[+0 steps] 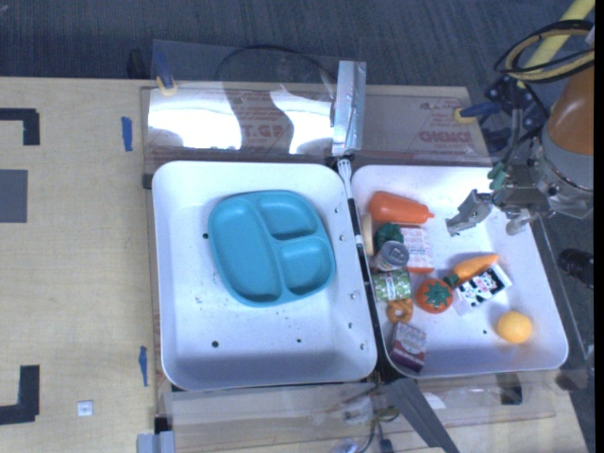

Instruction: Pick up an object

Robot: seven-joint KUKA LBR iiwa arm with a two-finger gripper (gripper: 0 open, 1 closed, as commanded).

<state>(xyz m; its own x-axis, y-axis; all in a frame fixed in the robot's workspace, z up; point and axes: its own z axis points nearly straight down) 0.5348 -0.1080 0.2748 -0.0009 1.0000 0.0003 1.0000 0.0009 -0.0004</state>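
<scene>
Camera view, contents as seen from above.

1. My tool [491, 210]: over the upper right part of the right bin [552, 347], reaching in from the right. Whether it is open or closed I cannot tell; nothing shows between its tips.

2. Small carrot [472, 266]: just below my tool, lying tilted on a black-and-white patterned piece [479, 288].

3. Large orange carrot [399, 209]: to the left of my tool, at about the same height, apart from it.

4. Tin can [393, 252]: lower left of my tool, below the large carrot, beside a white and red packet [418, 248].

5. Tomato-like toy [434, 294]: below my tool and to its left, touching the patterned piece's edge.

6. Yellow round fruit [514, 327]: well below my tool, slightly right, alone near the bin's lower corner.

7. Green packet [389, 285] and dark purple packet [410, 343]: far lower left of my tool, along the bin's left wall.

8. Left bin [179, 328]: well left of my tool, holding a blue divided plate [272, 245].

9. Desk [75, 253]: pale wood, left of both bins.
</scene>
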